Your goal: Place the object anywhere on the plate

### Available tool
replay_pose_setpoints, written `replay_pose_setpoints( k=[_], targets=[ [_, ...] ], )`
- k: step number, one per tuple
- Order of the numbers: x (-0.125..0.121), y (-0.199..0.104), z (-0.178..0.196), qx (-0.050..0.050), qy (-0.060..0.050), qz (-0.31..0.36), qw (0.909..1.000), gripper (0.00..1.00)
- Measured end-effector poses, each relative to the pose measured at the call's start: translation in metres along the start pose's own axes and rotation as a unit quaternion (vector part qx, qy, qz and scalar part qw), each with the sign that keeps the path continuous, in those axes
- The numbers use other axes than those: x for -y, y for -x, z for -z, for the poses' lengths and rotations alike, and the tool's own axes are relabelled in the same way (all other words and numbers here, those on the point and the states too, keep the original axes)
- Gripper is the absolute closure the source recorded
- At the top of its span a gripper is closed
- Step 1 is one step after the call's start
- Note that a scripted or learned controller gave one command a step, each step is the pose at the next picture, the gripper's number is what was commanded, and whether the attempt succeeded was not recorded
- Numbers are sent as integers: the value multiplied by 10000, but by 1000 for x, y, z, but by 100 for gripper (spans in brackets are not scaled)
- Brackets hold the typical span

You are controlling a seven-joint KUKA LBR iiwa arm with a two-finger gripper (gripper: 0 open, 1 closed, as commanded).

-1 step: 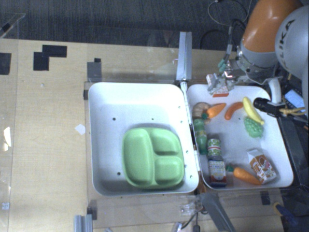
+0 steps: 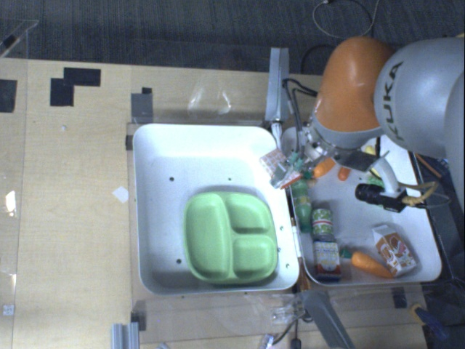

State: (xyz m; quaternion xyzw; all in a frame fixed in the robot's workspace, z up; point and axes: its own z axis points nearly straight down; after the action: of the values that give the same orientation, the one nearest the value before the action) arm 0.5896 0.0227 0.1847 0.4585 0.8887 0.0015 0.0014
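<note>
1. The crinkly packet [image 2: 277, 167] sits at the divider between the bins, right under the gripper [image 2: 301, 158].
2. The green plate [image 2: 231, 235] lies in the left bin [image 2: 156, 195].
3. Whether the gripper pinches the packet, I cannot tell.
4. A weak hold could drop the packet short of the plate.
5. The arm [image 2: 392, 86] hides the right bin's far end.

Green divided plate [image 2: 231, 235] in left white bin [image 2: 156, 195], arm [image 2: 392, 86] over right bin [image 2: 425, 257] of small items, carrot [image 2: 368, 264], jar [image 2: 322, 222]
</note>
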Motion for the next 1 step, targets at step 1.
replay_pose_setpoints(
  k=[1],
  targets=[
    [-36,-76,0,-2,4,955,9954,100]
  ],
)
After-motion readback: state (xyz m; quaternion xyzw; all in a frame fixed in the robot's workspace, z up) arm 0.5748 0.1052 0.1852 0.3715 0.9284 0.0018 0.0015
